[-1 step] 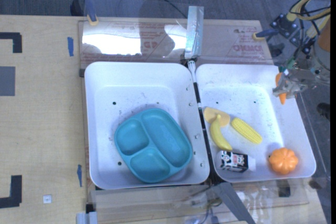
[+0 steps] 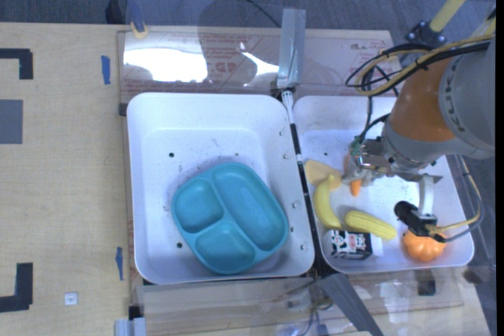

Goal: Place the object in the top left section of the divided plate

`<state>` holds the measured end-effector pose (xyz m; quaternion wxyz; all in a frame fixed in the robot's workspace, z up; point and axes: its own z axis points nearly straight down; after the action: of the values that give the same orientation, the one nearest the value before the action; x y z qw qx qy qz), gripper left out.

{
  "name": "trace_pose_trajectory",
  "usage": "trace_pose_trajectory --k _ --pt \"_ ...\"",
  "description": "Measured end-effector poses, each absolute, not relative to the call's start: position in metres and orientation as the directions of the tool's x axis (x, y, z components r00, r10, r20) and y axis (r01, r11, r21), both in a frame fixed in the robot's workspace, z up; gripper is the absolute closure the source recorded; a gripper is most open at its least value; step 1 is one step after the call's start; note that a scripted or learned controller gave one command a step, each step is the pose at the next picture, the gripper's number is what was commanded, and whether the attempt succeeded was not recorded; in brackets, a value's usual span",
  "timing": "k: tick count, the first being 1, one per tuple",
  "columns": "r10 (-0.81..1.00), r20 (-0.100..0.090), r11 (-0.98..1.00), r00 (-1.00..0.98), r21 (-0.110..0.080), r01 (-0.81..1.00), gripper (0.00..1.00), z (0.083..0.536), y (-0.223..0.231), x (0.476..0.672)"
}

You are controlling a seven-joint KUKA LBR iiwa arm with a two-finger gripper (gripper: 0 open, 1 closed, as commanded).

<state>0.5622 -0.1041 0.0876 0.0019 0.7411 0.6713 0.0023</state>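
A blue divided plate (image 2: pixel 228 220) with three sections lies in the left bin (image 2: pixel 150 130), toward its front. My gripper (image 2: pixel 358 171) hangs low over the middle of the right bin (image 2: pixel 315 122). A small orange piece (image 2: pixel 356 187) shows right under the gripper's tip; I cannot tell whether it is held or lying on the bin floor. A banana (image 2: pixel 324 202) lies just left of it, and a yellow corn cob (image 2: pixel 370 223) lies just in front. The grey arm with its orange band (image 2: pixel 417 110) covers the back right of that bin.
In the right bin there are also a yellow wedge (image 2: pixel 316 169) by the divider, a black-and-white carton (image 2: pixel 350 243) at the front and an orange fruit (image 2: pixel 423 246) at the front right. Cables (image 2: pixel 378 67) loop behind the arm. A raised wall (image 2: pixel 295 161) separates the bins.
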Motion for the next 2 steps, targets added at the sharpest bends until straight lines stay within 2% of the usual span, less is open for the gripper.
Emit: trace_pose_trajectory --k 1,2 --pt "0.987 0.0 0.161 -0.161 0.009 0.987 1.0 0.188 -0.022 0.607" --pt "0.897 -0.002 0.442 -0.442 0.005 0.897 1.0 0.204 0.044 0.667"
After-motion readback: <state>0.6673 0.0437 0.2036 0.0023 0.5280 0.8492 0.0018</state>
